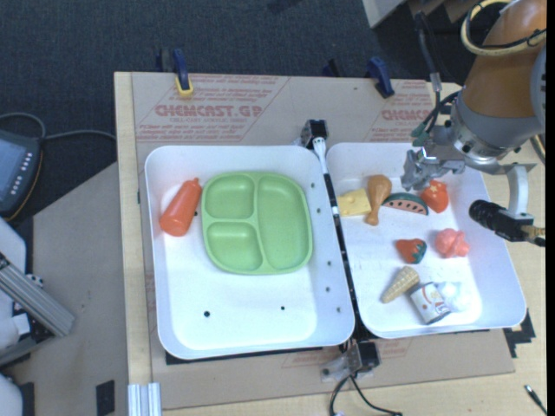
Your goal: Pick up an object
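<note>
My gripper point(420, 173) hangs over the back of the right bin point(499, 306), just above a watermelon slice point(406, 204) and beside a red-orange toy point(436, 197). To their left lie an orange chicken drumstick point(376, 196) and a yellow cheese wedge point(352, 203). Nearer the front of that bin are a strawberry point(412, 250), a pink toy point(451, 243), an ice cream cone point(400, 283) and a small white carton point(434, 301). I see nothing held in the gripper.
The left bin point(173, 310) holds a green divided plate point(257, 223) and an orange bottle point(180, 207) at its left side. A black divider strip point(333, 224) runs between the bins. Blue clamps point(378, 75) stand at the bench's back edge.
</note>
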You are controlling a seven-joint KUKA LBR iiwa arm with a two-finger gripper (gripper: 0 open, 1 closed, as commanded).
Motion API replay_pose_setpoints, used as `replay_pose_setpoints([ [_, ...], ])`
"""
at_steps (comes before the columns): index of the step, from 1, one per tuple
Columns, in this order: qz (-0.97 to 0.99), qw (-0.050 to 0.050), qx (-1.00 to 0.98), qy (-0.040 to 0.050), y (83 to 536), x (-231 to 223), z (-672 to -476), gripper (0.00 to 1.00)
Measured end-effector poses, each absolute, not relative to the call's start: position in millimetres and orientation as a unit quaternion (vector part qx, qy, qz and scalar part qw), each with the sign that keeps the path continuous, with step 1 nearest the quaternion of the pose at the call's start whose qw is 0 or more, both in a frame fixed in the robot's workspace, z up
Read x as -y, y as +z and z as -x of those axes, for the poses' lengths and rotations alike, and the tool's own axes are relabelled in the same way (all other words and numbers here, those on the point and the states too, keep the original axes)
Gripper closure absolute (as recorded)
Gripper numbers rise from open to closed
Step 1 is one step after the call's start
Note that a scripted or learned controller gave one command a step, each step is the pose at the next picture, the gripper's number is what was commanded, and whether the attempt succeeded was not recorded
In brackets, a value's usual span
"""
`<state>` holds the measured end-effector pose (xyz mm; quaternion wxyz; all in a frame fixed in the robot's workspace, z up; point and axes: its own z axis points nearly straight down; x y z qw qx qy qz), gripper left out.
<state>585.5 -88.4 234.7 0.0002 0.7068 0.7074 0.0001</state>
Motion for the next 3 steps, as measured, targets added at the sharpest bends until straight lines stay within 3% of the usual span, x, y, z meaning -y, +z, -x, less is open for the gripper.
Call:
replay_pose_setpoints([
  [2, -0.707, -0.001, -0.707, -0.0004, 214.7, 85.6, -584.2, 1.0],
  [3, -0.707, 0.002, -0.707, 0.0012, 236.1, 87.4, -583.3, 1.0],
])
